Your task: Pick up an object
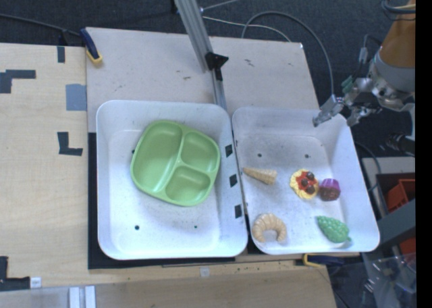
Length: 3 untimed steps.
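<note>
A yellow-and-blue clamp (92, 47) sits at the far left corner of the pale worktop (148, 70). The left bin (111, 165) holds a green divided plate (176, 163) with three compartments, lying a little tilted and towards the far side of the bin. A slanted metal pole (192, 19) comes down from the far side to the seam between the two bins.

The right bin (283, 131) holds five small toy foods, all in its near half. A cone-shaped pastry (260, 175) lies near the bin's left wall. Nearer to the viewer, a croissant (270, 227) rests by the near left corner. Right of the cone is a yellow fruit tart (304, 184) with red berries on top, and a dark purple piece (329, 190) lies just beside it, touching or almost touching. A green bumpy piece (333, 228) lies by the near right corner.

The hand (335, 108) hovers over the far right corner of the right bin, well apart from every toy and holding nothing. Whether its fingers are spread or pressed together cannot be told.
</note>
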### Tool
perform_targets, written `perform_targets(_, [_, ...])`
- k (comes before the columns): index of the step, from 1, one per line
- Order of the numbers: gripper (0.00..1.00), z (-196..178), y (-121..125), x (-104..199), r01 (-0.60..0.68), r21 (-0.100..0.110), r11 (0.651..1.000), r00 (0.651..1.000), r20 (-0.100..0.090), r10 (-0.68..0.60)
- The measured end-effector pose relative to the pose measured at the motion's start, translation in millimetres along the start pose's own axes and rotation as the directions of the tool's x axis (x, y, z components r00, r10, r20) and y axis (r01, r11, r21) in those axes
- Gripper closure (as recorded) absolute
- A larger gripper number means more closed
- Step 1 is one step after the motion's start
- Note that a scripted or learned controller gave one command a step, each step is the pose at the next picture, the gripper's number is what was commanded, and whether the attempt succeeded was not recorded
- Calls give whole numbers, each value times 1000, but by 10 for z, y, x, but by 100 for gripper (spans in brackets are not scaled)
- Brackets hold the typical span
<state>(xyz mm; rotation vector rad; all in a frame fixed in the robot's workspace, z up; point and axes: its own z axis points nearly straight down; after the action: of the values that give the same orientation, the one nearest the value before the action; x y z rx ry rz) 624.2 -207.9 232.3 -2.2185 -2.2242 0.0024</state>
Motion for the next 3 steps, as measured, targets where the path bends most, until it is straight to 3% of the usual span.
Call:
perform_targets(1, [0, 0, 0, -1, 0, 0, 1000, 1000, 0, 0])
perform_targets(3, [0, 1107, 3, 37, 0, 4, 1000, 1000, -1, 0])
